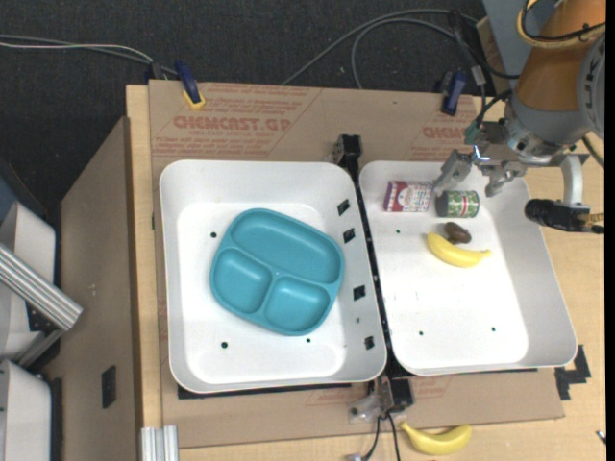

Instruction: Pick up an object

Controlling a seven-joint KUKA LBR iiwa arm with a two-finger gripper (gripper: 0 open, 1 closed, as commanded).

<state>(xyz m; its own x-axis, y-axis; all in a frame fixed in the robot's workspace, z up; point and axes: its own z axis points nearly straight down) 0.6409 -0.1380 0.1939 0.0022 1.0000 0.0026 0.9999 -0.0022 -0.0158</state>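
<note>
In the right bin [500, 334] lie a yellow banana [456, 251], a small dark brown object [456, 231] just above it, a green can [458, 204] on its side, and a small purple-and-white box [407, 198]. My gripper [477, 174] hovers at the bin's far edge, just above and right of the can. Its fingers [452, 172] are spread apart with nothing between them. The left bin [187, 344] holds a blue divided plate [277, 270].
Cardboard lies under both bins. A second banana [439, 438] rests on the bench below the bins' front edge. Clamps [189, 84] and cables sit along the far side. The right bin's near half is bare white floor.
</note>
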